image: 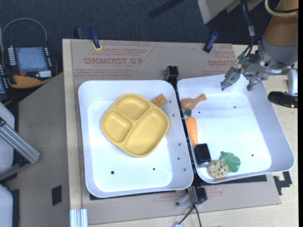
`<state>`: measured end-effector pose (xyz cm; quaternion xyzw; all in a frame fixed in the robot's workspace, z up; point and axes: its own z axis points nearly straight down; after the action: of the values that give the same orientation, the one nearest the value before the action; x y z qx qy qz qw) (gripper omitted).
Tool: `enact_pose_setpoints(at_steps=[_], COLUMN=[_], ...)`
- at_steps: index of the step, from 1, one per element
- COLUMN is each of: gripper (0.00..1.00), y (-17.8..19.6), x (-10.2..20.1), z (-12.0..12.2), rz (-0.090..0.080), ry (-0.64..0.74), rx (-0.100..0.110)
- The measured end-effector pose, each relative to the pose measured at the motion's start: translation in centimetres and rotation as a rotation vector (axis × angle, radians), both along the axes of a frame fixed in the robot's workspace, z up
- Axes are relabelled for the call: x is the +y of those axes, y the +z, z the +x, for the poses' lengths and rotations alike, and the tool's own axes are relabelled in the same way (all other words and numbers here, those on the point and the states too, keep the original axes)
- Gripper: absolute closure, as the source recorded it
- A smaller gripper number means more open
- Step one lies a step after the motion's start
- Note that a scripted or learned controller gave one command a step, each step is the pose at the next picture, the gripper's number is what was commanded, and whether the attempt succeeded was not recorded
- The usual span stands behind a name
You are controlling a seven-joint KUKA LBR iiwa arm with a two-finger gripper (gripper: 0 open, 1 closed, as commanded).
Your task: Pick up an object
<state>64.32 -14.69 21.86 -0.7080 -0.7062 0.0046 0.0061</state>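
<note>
The tool (241, 79) is shown at the far right corner of the right bin (265, 126), raised over its rim, with its two grey fingers (229, 79) spread wide and nothing between them. The grey arm (279, 32) enters from the right.

All candidate objects lie well apart from the tool, to its left and toward the near edge of the right bin. Nearest the tool, to its left, is a toy chicken drumstick (193, 101), lying against the wall shared with the left bin (94, 141). Beyond it, farther toward the near edge, are an orange toy carrot (191, 129), then a small black block (202, 153), a round cookie (218, 169) and a green leafy piece (231, 161); the last two are touching.

In the left bin, farthest from the tool, a yellow divided plate (136, 125) is seen with a small brown cracker (159, 100) at its far rim.

Risks, as judged: no object is yet beneath the tool, so a straight descent would likely close on bare bin floor. The drumstick and carrot sit hard against the dividing wall, so one finger may strike the wall or push the item aside. The flat cookie offers little height to grip, and the touching leafy piece may be dragged along.
</note>
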Motion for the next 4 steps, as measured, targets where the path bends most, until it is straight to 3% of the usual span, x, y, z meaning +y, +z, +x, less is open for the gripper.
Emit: enact_pose_setpoints(at_steps=[1, 2, 3, 4], gripper=[0.0, 0.0, 0.0, 0.0], y=[1.0, -4.1, -9.8, -12.9], x=[0.1, -0.1, -0.3, -0.4], z=[0.2, -0.8, -0.1, 0.2], rz=[-0.002, -0.002, -0.001, -0.006], ry=[0.003, 0.002, 0.003, 0.005], rx=[-0.014, -0.012, -0.012, -0.02])
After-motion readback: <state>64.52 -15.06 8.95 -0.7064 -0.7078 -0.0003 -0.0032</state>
